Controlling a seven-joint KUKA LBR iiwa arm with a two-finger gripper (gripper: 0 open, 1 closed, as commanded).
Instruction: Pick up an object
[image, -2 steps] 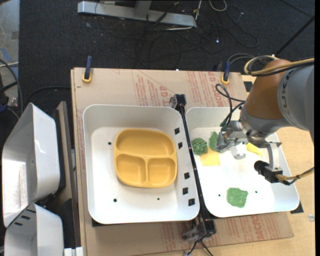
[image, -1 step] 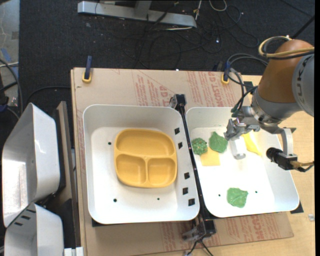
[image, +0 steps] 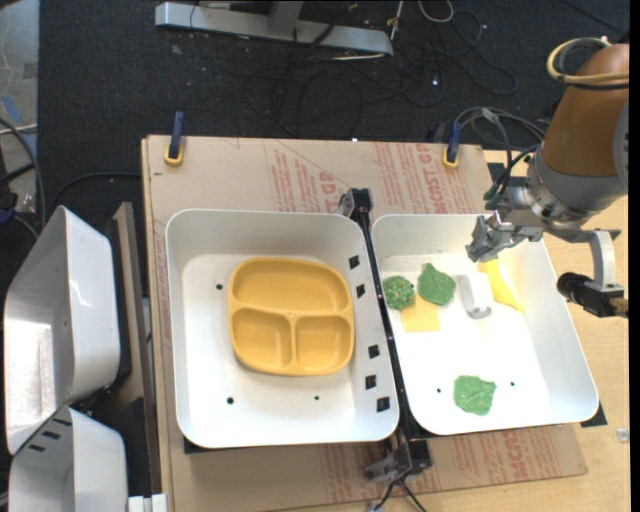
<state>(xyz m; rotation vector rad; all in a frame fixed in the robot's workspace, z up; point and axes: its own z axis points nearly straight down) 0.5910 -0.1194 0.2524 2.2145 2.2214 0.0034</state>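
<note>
My gripper (image: 490, 240) hangs over the far part of the right bin (image: 560, 400), just above a yellow wedge-shaped piece (image: 502, 284). From this slant I cannot tell how it is set or whether it has hold of anything. The loose things all lie in this bin, so I judge it the place to pick from: a white block (image: 474, 296) beside the wedge, a flat yellow square (image: 421, 318), a green broccoli-like piece (image: 399, 291), a green leaf (image: 437, 285), and another leafy piece (image: 474, 393) nearer the front. The left bin (image: 200, 400) bears a yellow divided tray (image: 292, 315). My arm (image: 585, 140) reaches in from the right, wrist bent downward.
</note>
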